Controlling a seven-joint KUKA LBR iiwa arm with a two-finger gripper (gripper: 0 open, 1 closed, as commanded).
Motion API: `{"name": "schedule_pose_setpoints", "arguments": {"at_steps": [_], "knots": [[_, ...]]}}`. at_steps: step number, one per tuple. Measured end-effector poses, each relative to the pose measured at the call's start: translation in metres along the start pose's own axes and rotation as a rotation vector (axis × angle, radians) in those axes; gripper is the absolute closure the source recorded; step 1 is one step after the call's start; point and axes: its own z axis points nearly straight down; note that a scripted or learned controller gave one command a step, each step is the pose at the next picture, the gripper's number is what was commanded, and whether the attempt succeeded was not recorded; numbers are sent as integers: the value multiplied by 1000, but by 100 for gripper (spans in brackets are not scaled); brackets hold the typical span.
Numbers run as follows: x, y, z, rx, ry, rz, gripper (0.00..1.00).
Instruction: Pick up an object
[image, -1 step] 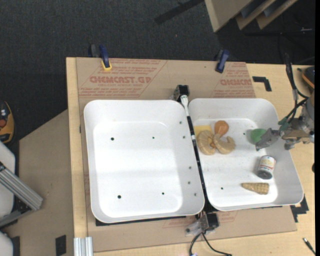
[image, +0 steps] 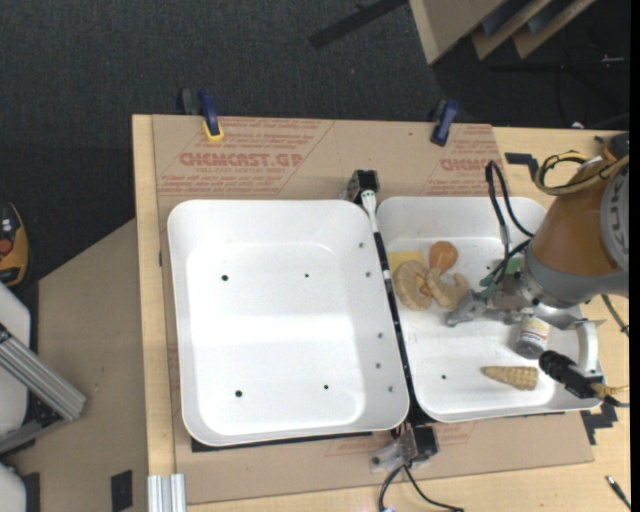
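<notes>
My claw (image: 462, 316): low in the right bin (image: 470, 398), beside the tan pastries (image: 428, 282); whether it is parted, I cannot tell.
Cone (image: 511, 376): lying near the bin's front rim.

Even overhead light — white bins (image: 270, 310) slightly glaring.

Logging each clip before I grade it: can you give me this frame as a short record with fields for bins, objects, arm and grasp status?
left bin: white, shallow, no loose items seen in it
right bin: holds all the objects
objects: tan and orange cluster near the bin's left wall; ice cream cone lying flat near the front edge
arm: reaches in from the right, over the right bin
gripper: low, right beside the cluster
grasp status: cannot tell whether anything is held; cone lies apart from the gripper
</notes>
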Motion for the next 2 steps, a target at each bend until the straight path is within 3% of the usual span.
{"name": "schedule_pose_setpoints", "arguments": {"at_steps": [1, 2], "knots": [[44, 61, -8, -10, -4, -4, 0], [51, 127, -8, -5, -5, -3, 0]]}}
